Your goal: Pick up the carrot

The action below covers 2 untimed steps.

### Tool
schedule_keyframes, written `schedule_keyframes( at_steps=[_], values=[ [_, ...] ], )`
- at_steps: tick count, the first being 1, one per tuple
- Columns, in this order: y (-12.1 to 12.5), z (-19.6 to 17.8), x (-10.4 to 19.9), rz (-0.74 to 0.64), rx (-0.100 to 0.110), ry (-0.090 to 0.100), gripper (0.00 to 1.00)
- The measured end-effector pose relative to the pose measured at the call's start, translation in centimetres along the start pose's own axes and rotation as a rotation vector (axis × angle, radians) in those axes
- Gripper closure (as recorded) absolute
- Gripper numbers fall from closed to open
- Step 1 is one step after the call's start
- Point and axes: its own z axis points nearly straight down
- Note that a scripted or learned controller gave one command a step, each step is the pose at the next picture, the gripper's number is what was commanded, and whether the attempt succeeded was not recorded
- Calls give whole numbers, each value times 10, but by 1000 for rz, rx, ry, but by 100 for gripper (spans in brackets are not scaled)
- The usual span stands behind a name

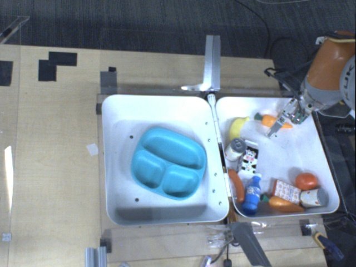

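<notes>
Right now my tool point(285, 119) sits low in the upper part of the right bin point(325, 154), just right of the carrot point(271, 120). The carrot lies on the bin floor near the back wall, its long axis running roughly left to right, green top toward the yellow fruit point(239, 128) and orange body reaching toward me. My fingertips overlap or touch its right end; from this slanted look I cannot tell which. I cannot tell either whether the fingers are spread or pressed together: they blur into a small grey cluster, and nothing shows plainly between them. So I judge the grasp unproven.

A second orange shape point(286, 204) lies at the bin's front edge beside a small carton point(285, 191); it may be another carrot, partly covered, too unclear to name. My upper arm point(331, 68) is cut off at the frame's right.
</notes>
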Motion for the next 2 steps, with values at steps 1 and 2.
schedule_keyframes(
  at_steps=[1, 2],
  values=[
    [5, -10, -2, -1, -14, -19, 100],
    [-1, -115, 30, -9, -13, -11, 100]
  ],
)
